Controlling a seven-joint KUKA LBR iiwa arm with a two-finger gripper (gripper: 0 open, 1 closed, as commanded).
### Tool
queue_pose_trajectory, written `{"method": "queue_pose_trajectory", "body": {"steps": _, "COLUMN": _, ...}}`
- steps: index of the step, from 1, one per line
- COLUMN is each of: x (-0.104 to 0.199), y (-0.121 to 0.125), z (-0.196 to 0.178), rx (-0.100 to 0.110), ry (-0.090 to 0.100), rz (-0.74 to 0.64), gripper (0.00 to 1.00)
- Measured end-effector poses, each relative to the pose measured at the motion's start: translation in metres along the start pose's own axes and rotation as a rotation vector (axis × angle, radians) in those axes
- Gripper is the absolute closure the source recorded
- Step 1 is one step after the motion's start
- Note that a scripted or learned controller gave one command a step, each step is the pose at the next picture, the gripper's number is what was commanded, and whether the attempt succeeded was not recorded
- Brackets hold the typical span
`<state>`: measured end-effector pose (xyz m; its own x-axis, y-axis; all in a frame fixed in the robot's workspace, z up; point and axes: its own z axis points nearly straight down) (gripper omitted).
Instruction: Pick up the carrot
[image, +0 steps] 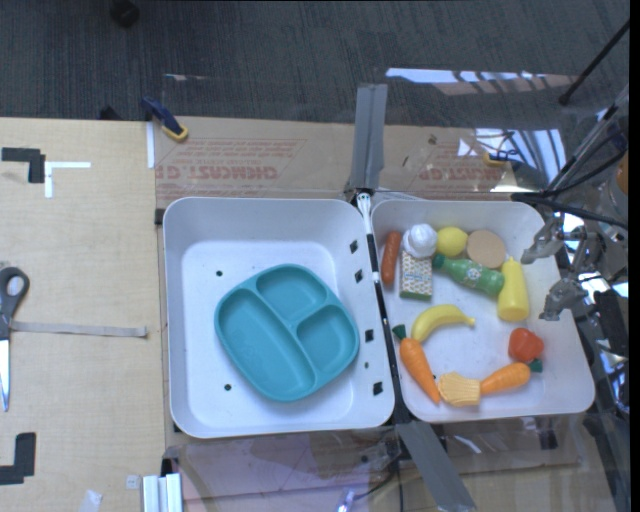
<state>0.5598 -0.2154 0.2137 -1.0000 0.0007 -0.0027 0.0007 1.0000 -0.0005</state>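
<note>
Two carrots lie in the right bin (570, 390). One carrot (418, 370) lies along the front left wall, its green end pointing to the back. The other carrot (505, 378) lies near the front right, beside a red tomato-like piece (525, 345). My gripper (551, 273) hovers at the right bin's right side, behind that tomato and right of a yellow corn-like piece (513, 290). Its two metal fingers (545, 243) stand apart with nothing between them, so it is open. It touches neither carrot.
The right bin also holds a banana (442, 320), a green bottle (472, 275), a lemon (452, 240), a white garlic bulb (420, 238), a tan disc (486, 248), a red sausage (390, 258) and a yellow ridged piece (460, 388). A teal divided plate (287, 332) lies in the left bin (180, 300).
</note>
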Motion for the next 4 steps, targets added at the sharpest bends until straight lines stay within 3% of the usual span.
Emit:
{"method": "queue_pose_trajectory", "body": {"steps": 1, "x": 0.055, "y": 0.049, "z": 0.036, "rx": 0.000, "ry": 0.001, "rz": 0.008, "gripper": 0.00}}
{"method": "queue_pose_trajectory", "body": {"steps": 2, "x": 0.081, "y": 0.058, "z": 0.097, "rx": -0.001, "ry": 0.001, "rz": -0.343, "gripper": 0.00}}
{"method": "queue_pose_trajectory", "body": {"steps": 3, "x": 0.067, "y": 0.138, "z": 0.022, "rx": -0.001, "ry": -0.002, "rz": -0.325, "gripper": 0.00}}
{"method": "queue_pose_trajectory", "body": {"steps": 4, "x": 0.061, "y": 0.120, "z": 0.108, "rx": -0.001, "ry": 0.001, "rz": -0.234, "gripper": 0.00}}
